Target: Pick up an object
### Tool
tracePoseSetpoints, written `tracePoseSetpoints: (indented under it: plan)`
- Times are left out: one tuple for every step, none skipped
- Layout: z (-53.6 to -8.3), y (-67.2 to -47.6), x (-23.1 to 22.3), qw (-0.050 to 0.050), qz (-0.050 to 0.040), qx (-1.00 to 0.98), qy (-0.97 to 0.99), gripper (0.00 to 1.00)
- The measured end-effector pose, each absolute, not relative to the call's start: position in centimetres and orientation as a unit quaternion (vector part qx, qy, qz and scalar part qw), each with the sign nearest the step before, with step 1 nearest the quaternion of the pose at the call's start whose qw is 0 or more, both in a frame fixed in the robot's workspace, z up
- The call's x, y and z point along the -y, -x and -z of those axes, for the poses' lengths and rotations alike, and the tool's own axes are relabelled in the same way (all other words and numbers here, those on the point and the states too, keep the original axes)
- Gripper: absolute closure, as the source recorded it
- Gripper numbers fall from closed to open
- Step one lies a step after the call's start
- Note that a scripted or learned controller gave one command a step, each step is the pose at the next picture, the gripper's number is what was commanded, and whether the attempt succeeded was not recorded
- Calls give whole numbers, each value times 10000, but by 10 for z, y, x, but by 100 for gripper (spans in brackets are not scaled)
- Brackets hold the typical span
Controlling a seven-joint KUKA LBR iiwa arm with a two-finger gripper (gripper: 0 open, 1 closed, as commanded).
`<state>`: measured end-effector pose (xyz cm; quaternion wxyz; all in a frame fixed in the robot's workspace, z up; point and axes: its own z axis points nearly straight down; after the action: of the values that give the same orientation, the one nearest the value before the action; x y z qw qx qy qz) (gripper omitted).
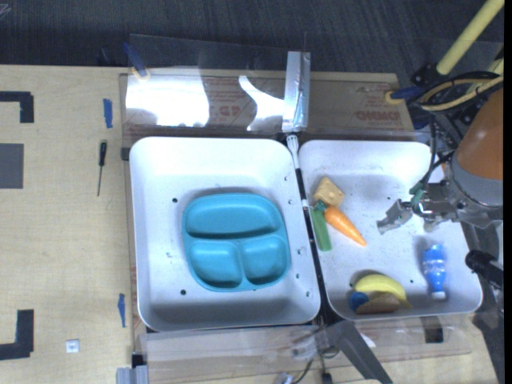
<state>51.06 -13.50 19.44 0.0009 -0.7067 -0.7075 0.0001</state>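
The right bin (376, 160) holds several small items. A tan bread-like piece (328, 191) lies by its left wall, with a green stick (322, 230) and an orange carrot (346, 225) just below it. A yellow banana (379, 284) rests on a brown and blue piece (370, 301) at the front. A small blue bottle (434, 269) lies at the right. My gripper (390, 217) hovers over the bin's bare middle, right of the carrot and up-left of the bottle. It is open, with nothing between its fingers.
The left bin (152, 214) holds a blue divided plate (234, 240). A metal divider post (295, 90) stands behind the seam between the bins. Cables and a yellow pole (472, 26) crowd the upper right. The arm's orange band (488, 138) sits above the right bin's right edge.
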Motion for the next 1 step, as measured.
tracePoseSetpoints:
  plan:
    - [-88, -542, 99, -34, 28, 6958, 7182, 0]
